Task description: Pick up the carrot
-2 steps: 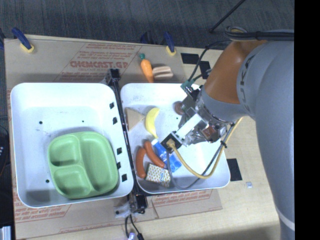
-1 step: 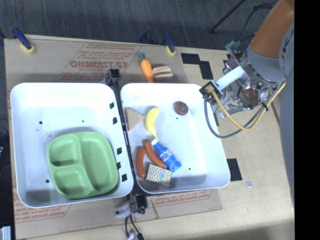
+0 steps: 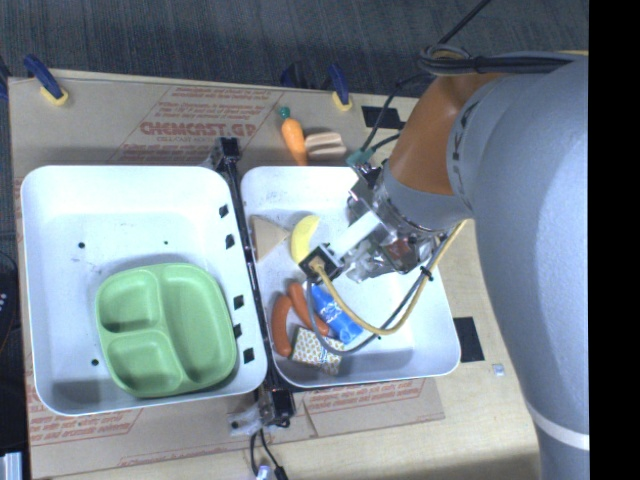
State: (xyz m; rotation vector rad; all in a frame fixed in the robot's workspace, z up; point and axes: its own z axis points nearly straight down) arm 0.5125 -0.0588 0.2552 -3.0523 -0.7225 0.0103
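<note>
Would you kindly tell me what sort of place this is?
Probably a robotics lab bench for picking trials: an industrial arm works over side-by-side white bins, blue clamps sit at the edge of the cardboard, and a toy carrot lies nearby.

A robotics lab: cardboard-covered counter (image 3: 180,118) held by blue clamps (image 3: 45,80), 2 white bins (image 3: 120,203), cabled industrial arm (image 3: 520,218).

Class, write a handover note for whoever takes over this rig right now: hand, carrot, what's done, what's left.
Hand: over the right bin, away from the carrot.
Carrot: lying on the bench outside both bins, just beyond the right bin's far rim.
Done: nothing yet; the carrot is not picked up.
Left: bring the hand to the carrot, grasp it, lift it.
</note>
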